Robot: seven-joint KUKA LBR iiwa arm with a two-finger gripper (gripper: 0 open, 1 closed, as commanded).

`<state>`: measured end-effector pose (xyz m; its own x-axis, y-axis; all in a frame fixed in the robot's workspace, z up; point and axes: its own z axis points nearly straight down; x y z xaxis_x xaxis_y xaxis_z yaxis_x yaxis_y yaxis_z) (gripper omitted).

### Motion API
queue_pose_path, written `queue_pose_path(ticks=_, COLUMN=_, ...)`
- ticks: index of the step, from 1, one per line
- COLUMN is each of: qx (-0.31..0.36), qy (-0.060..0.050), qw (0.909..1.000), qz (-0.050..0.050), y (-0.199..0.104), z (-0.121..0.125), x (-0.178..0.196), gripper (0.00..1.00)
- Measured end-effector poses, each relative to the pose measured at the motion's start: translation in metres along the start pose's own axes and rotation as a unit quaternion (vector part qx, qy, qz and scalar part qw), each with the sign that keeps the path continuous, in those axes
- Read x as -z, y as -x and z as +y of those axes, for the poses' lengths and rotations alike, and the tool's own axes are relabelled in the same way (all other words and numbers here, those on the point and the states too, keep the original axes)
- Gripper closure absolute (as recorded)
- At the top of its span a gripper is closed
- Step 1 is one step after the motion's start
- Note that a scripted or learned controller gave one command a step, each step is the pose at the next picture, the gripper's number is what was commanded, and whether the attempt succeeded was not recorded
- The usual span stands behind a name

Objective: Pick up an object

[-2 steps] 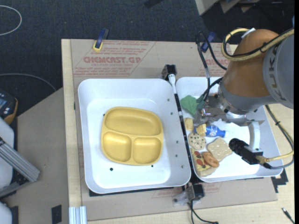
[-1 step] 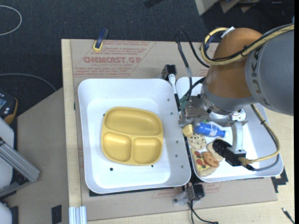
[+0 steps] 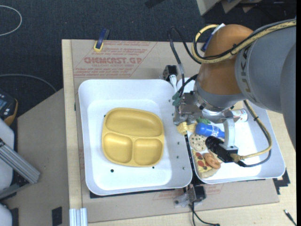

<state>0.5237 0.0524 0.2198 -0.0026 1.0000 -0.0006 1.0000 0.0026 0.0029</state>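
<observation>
Pincer [image 3: 188, 121] sits low over the right bin's [image 3: 263, 166] clutter; I cannot tell its state. Yellow tray [image 3: 133, 136] lies in the left bin [image 3: 94, 98].

— Left bin [image 3: 89, 126]: holding a divided tray [image 3: 133, 136] at its middle.
— Right bin [image 3: 263, 166]: crowded along its left wall with small objects [image 3: 207, 147], directly under the arm [image 3: 235, 74] reaching in from the right.
</observation>
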Motion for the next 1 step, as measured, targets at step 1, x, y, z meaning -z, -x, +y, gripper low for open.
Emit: queue_pose_path(ticks=1, qx=-0.002, qy=0.0, qw=1.0, qz=0.0, y=0.016, z=-0.004, x=0.0109, gripper=1.0)
